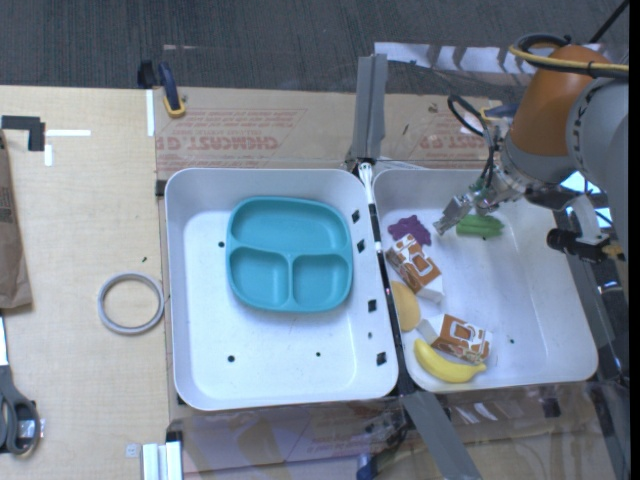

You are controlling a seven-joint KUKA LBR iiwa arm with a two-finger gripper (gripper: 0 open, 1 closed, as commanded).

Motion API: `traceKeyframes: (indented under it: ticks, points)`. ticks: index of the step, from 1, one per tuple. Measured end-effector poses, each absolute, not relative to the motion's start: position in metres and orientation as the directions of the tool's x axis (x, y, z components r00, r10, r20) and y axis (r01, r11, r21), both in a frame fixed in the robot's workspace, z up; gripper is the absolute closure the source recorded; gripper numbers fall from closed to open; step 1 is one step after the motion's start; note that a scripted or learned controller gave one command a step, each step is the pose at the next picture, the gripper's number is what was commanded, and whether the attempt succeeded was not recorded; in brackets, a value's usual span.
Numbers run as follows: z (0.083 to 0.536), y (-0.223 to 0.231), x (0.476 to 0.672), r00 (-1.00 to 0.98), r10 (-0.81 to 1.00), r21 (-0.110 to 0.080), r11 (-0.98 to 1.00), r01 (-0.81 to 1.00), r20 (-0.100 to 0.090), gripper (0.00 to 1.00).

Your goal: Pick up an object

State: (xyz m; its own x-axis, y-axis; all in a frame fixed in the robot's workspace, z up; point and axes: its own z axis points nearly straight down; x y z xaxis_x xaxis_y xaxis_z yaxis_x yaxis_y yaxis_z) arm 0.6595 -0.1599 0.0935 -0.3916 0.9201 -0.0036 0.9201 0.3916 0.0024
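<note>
The bench is pale wood on the left, with brown cardboard laid behind the bins. The left bin is the landmark here. It holds a teal divided plate in its rear half, lying flat with three compartments showing.

Touching the left bin's right wall is the right bin, the same shallow white shape. The grey arm with its orange band comes in over the far right corner of that bin, well away from the left bin.

The claw hangs low over the rear of the right bin, just beside a green object that lies on the bin floor. Whether the claw's parts stand apart or together cannot be told from this view, and the green object is not seen between them.

Nearer the left bin's right wall lie the smaller things. A purple object sits toward the rear, with a brown-and-white packet touching its front. A pale yellow piece lies just in front of that, close against the dividing wall. A second brown-and-white packet rests on a banana at the front of the right bin.

On the bare bench, left of the left bin, lies a grey ring.
</note>
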Motion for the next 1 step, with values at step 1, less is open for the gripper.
traceKeyframes:
  ticks: [1]
  points:
    - [0.0926, -0.1873, 0.6464, -0.264, 0.965, 0.001, 0.264, 0.965, -0.001, 0.0]
